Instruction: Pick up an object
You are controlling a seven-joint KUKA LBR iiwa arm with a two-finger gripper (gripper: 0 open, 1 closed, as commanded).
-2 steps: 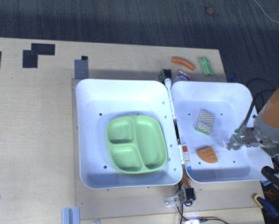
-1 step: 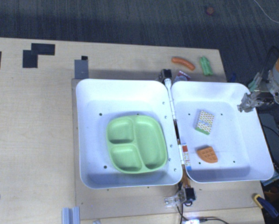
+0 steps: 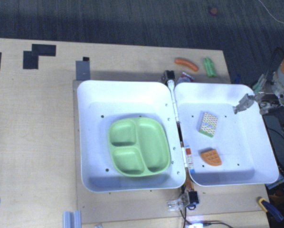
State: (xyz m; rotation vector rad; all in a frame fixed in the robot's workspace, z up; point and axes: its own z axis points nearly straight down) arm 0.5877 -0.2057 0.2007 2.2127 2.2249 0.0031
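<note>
The gripper [image 3: 249, 102] hangs over the upper right corner of the right bin [image 3: 237, 172], at the end of the arm [image 3: 282, 82] that comes in from the right edge. It is small and seen from the side, so I cannot tell how wide it is open; nothing is visible in it.

Below and to the left of it, well apart, a small patterned box [image 3: 208, 124] lies flat on the floor of the same bin. A little lower, near the front of the bin, lies an orange waffle-shaped piece [image 3: 211, 157]. Both are free, not touching each other or the walls.

The left bin [image 3: 89, 175] holds a green divided plate [image 3: 139, 146]. Behind the bins, on the bench [image 3: 33, 141], lie an orange sausage-shaped thing [image 3: 186, 64] and a green thing [image 3: 209, 66].

I judge that the pick is at the approach step: no object is taken yet. The next move calls for travelling left and forward until the gripper stands over one chosen object, probably the box because it is nearer, then going straight down with the jaws on both sides of it.
</note>
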